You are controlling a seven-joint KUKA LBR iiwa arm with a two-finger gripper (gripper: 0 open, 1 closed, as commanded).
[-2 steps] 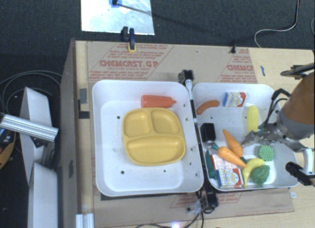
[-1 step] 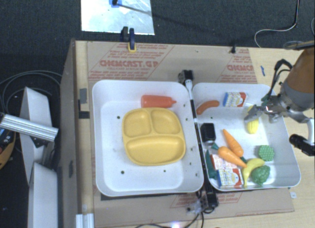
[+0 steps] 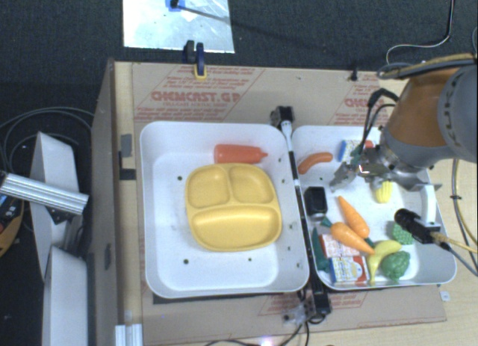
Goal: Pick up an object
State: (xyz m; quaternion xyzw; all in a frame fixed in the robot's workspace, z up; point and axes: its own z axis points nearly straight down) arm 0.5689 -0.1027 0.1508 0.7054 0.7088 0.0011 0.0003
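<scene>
The jaws (image 3: pixel 348 173) hang low over the right bin (image 3: pixel 448 266), and whether they are spread or clenched cannot be told from this slanted view; nothing shows between them. Taking the black block (image 3: pixel 315 200) at that bin's left wall as landmark: a sausage (image 3: pixel 314 161) lies just behind it, two carrots (image 3: pixel 352 216) lie just to its right toward the arm, a printed carton (image 3: pixel 340 261) sits in front of it, and a yellow piece (image 3: pixel 383 190) lies farther right, under the wrist. Any of these would serve as the object. To do this step well, I judge the arm should settle on one piece standing apart from its neighbours, such as the sausage, centre over it, and descend straight so neither side catches the bin wall. Readable writing is scarce: the brown board (image 3: pixel 194 94) under the bins bears "CHEMCAST GP" in red, repeated; the carton's print is too small to read.
</scene>
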